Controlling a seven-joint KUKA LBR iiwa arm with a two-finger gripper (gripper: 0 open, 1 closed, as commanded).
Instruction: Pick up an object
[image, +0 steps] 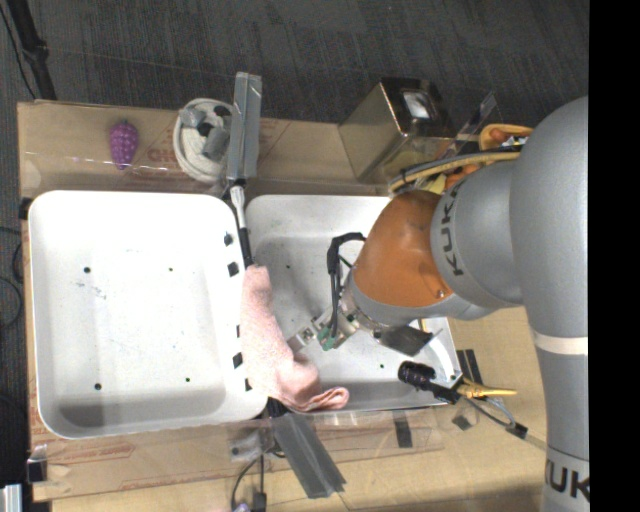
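A pink cloth (272, 335) lies crumpled along the left wall of the right bin (300, 225), its lower end spilling over the bin's front rim. My gripper (326, 336) hangs low in the middle of the right bin, just right of the cloth. A small green bit shows at its tip. The orange band and grey wrist hide much of the bin's right half.
The left bin (60, 300) stands beside the right one, with a divider with black clips between them. Beyond the bins on the bench lie a purple grape-like toy (123, 143), a white round holder (203, 138) and a tan box (398, 122).
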